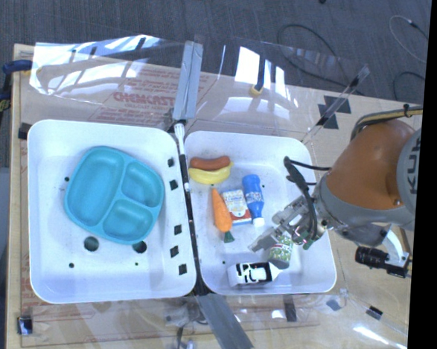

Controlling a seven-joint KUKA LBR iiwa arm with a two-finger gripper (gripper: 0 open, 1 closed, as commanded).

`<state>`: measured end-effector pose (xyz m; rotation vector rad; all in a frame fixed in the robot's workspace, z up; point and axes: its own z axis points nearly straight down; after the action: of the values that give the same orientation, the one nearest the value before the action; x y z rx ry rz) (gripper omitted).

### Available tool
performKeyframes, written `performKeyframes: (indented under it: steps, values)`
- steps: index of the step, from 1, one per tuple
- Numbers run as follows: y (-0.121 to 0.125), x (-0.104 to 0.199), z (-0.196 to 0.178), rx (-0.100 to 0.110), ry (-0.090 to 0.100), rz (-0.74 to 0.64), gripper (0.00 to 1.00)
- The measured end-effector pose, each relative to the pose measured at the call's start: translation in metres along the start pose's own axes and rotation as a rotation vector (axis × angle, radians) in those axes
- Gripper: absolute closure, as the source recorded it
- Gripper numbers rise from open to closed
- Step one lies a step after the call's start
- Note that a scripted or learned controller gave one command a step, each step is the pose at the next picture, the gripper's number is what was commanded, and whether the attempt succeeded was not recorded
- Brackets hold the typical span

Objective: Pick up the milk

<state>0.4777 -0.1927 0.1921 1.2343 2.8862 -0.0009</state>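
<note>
The milk (253, 273) is a small white carton with black patches. It lies on its side by the front wall of the right bin (312, 277). My gripper (283, 230) hangs over the right part of that bin, just above and to the right of the carton and apart from it. A small green item (280, 252) lies right under the gripper, between it and the milk.
In the right bin's middle lie a blue bottle (253, 195), a small packet (235, 205), a carrot (221, 212), a banana (208, 176) and a sausage (210, 163). The left bin (42, 195) holds a blue divided plate (115, 193).
</note>
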Motion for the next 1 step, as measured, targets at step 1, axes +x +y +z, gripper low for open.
performKeyframes:
  steps: [1]
  values:
    - [0.0198, 0.0224, 0.1011, 0.0, 0.003, -0.14, 0.0]
